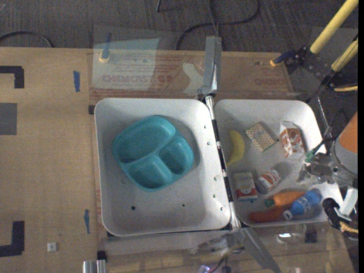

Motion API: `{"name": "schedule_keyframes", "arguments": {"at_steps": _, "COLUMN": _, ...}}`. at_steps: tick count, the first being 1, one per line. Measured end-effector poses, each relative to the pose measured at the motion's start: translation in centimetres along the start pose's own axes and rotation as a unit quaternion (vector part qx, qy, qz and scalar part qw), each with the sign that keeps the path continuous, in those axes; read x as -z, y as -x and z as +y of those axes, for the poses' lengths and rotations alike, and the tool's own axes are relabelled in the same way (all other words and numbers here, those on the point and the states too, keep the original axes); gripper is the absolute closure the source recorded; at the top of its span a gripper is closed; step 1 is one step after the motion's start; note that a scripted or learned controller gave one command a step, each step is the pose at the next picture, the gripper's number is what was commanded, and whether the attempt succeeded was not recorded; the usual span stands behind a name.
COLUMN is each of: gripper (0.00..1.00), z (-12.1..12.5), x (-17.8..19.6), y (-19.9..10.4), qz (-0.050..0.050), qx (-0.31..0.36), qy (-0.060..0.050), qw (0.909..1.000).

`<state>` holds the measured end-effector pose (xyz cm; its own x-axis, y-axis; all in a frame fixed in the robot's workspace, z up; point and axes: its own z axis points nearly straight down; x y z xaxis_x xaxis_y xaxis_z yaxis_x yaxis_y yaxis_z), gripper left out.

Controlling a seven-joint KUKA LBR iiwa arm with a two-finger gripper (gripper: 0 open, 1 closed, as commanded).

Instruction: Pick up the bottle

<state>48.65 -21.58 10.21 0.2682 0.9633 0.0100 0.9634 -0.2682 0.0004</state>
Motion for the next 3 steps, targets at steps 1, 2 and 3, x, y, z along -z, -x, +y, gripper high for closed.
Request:
{"name": "schedule_keyframes", "arguments": {"at_steps": 1, "gripper": 0.00, "z": 0.0, "x": 0.0, "y": -0.3, "qz": 0.003, "qx": 0.002, "qy": -0.002, "qw": 1.0000}}
{"name": "schedule_keyframes", "arguments": {"at_steps": 2, "gripper": 0.00, "z": -0.1, "x": -1.2, "y": -0.8, "qz": 0.005, "qx": -0.094, "qy": 0.001, "qw": 0.9955}}
{"name": "schedule_keyframes", "arguments": {"at_steps": 3, "gripper": 0.00, "z": 0.0, "x": -1.2, "y": -1.0, "qz": 0.005, "qx": -0.161, "qy": 0.006, "qw": 0.9869}}
